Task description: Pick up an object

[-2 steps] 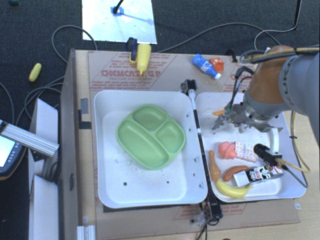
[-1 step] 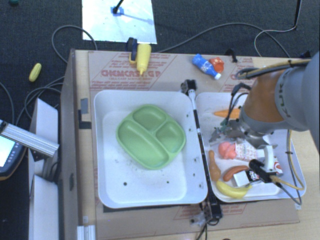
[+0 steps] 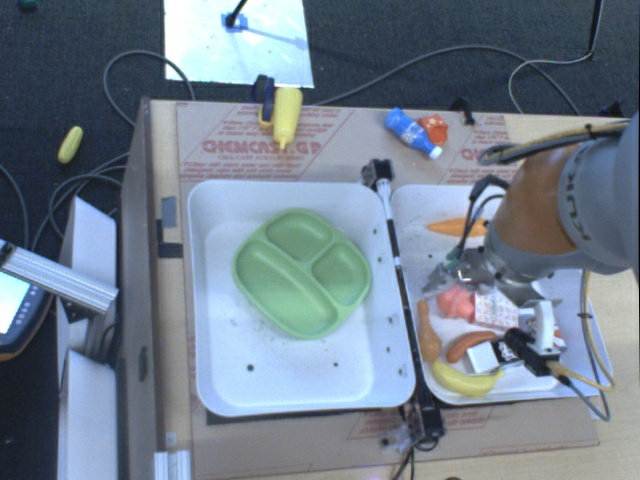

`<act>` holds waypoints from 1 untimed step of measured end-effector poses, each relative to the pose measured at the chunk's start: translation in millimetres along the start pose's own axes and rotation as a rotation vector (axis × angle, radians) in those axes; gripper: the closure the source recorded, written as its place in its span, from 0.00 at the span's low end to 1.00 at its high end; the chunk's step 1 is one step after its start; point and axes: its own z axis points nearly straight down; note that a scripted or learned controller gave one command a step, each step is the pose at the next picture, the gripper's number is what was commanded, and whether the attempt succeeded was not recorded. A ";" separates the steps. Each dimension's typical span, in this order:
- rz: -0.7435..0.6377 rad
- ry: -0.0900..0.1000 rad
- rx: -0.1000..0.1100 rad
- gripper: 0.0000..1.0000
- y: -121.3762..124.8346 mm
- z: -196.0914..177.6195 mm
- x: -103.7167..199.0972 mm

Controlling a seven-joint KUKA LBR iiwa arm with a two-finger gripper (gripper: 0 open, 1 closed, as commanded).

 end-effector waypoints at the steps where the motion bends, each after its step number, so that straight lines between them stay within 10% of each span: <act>1: 0.000 0.000 0.003 1.00 -0.3 -9.4 -0.6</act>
